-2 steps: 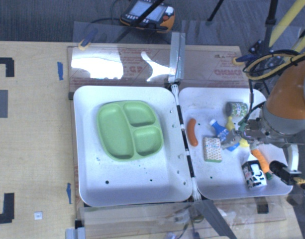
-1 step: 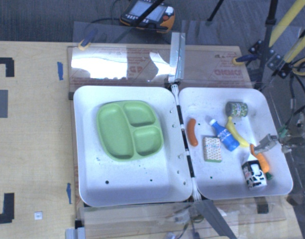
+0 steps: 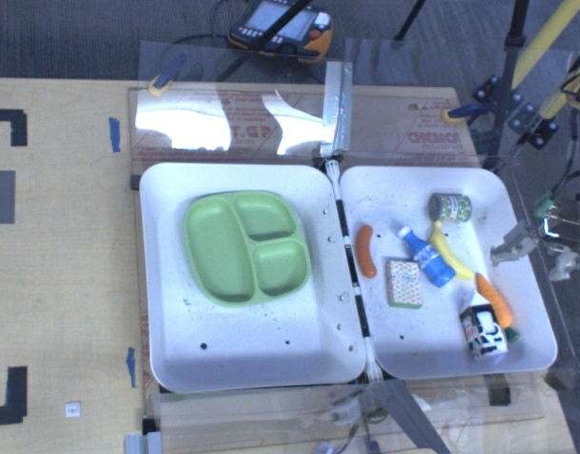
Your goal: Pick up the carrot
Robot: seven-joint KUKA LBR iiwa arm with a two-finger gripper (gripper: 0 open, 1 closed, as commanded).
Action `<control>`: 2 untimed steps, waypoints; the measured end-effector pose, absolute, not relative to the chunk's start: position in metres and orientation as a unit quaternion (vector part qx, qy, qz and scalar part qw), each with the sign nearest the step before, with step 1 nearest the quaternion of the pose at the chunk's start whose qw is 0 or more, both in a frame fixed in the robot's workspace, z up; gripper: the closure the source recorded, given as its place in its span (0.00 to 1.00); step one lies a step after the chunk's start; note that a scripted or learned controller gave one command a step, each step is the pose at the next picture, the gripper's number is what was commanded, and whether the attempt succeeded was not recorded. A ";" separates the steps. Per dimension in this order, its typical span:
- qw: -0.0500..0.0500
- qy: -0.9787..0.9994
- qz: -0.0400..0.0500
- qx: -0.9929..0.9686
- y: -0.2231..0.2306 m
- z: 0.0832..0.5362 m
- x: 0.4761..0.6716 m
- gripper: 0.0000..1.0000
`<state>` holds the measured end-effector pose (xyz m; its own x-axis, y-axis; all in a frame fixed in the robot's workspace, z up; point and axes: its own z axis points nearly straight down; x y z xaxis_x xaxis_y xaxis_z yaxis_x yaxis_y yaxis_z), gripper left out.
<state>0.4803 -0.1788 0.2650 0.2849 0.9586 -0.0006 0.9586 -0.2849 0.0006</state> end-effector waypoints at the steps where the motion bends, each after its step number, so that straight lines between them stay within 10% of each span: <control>1: 0.000 0.523 -0.001 0.852 -0.194 0.178 0.542 0.00; 2: -0.001 0.497 -0.001 0.868 -0.200 0.172 0.482 0.00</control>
<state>0.4815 -0.1998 0.1719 0.5065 0.8622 -0.0002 0.8622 -0.5065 -0.0028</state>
